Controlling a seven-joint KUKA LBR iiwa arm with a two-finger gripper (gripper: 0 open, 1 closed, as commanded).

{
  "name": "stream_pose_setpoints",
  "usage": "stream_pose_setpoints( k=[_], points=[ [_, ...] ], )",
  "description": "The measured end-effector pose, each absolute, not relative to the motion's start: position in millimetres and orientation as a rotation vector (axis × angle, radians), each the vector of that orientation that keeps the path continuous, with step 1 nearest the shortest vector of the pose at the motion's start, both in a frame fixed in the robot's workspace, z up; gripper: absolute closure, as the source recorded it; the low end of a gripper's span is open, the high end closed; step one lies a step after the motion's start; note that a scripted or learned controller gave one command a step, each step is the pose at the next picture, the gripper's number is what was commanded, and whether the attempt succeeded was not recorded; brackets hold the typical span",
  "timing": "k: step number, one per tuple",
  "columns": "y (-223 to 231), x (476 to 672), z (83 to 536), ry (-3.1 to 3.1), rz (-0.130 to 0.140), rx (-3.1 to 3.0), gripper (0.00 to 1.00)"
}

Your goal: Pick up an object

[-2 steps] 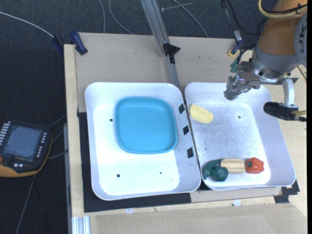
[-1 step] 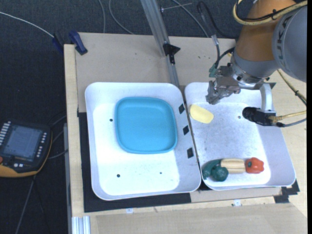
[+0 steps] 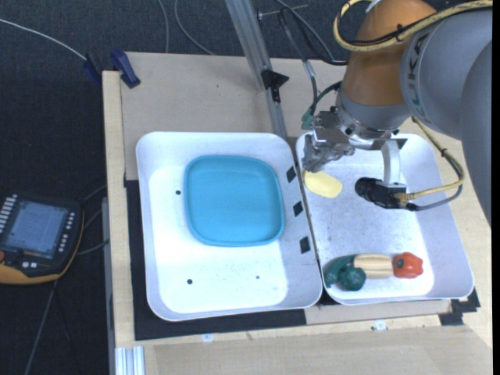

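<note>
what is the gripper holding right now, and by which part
It cannot be told. The gripper sits right above the pale yellow soft-looking object in the right white bin, but no grasp shows.

The two bins (image 3: 156, 233) look like smooth white plastic with a soft sheen; the right one's floor is finely speckled. The blue plate (image 3: 233, 200) is smooth plastic with a satin finish. The bench (image 3: 195, 84) is matt, pale, wood-like board, with a black matt mat under the bins. The arm (image 3: 461, 61) has a smooth grey painted shell, and its orange band (image 3: 387, 30) is glossy with a highlight. The gripper (image 3: 319, 156) looks like dull metal. The yellow piece (image 3: 323, 183), green lump (image 3: 345, 275), tan roll (image 3: 373, 266) and red piece (image 3: 407, 265) look like smooth plastic, faintly shiny.
</note>
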State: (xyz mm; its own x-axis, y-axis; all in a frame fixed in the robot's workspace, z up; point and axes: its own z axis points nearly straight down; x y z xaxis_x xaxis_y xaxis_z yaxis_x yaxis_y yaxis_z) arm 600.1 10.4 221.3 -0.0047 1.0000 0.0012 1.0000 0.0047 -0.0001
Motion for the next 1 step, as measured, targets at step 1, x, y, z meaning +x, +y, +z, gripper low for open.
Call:
stream_pose_setpoints(
  k=[1],
  points=[
    [69.4,598.7,218.1,-2.226,-0.002,-2.215,1.00]
  ],
)
